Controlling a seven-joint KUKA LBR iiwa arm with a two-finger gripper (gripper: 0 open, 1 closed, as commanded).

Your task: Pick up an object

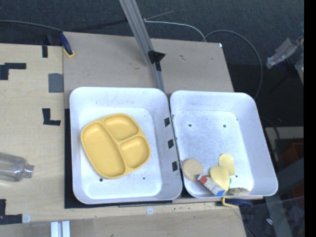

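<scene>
Small objects (215,177) in right bin (256,132)

A pale grey, angular piece of the arm (285,53) shows at upper right, too blurred for detail.

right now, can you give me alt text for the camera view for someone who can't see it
Two shallow white bins sit side by side on a bench, seen from above: the left bin holds a yellow divided plate, and the right bin holds a few small items clustered in its near corner. A clear plastic bottle lies at the left edge.
</scene>
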